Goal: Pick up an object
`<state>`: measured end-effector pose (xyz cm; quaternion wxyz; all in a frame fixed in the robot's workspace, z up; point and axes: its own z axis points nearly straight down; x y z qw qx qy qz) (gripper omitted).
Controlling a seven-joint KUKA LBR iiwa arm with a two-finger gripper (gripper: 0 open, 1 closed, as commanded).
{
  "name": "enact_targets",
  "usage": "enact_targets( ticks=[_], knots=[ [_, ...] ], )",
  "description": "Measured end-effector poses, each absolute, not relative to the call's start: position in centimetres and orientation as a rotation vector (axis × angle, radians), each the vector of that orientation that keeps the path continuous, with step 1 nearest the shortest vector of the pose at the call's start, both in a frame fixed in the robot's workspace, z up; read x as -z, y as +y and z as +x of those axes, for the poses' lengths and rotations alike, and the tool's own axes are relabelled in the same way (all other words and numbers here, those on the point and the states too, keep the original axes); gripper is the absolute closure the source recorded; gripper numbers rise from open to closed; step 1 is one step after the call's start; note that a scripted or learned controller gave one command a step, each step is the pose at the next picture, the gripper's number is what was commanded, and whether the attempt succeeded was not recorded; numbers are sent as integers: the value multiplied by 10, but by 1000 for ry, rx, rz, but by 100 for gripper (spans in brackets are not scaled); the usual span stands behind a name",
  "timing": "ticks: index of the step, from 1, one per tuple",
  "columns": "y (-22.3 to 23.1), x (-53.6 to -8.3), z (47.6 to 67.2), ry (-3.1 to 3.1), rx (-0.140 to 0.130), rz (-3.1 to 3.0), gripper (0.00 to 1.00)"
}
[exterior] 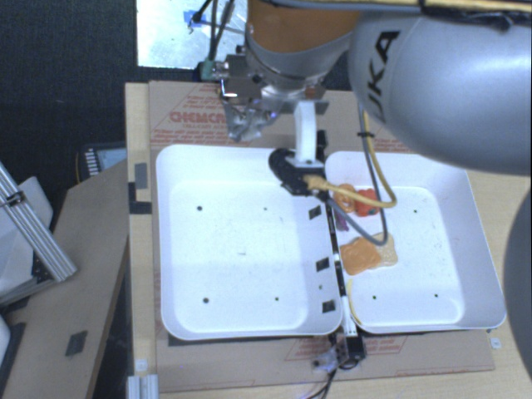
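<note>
Because the grey arm (440, 73) looms across the top right and runs out of frame, I cannot tell whether the end effector (247, 121), above the left bin's (241, 256) far rim, is open or closed. Two white bins sit touching on the counter (100, 239). In the right bin (424, 281), near the shared wall, lie a flat orange piece (359, 257), a red-orange piece (364, 198) and a purple scrap (342, 221), too small to identify.
</note>
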<state>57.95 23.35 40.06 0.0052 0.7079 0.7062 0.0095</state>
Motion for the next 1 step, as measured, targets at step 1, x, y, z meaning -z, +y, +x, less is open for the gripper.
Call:
enact_targets(
  ticks=[1],
  knots=[
    [220,-480,661,2213,-19,2218,100]
  ],
)
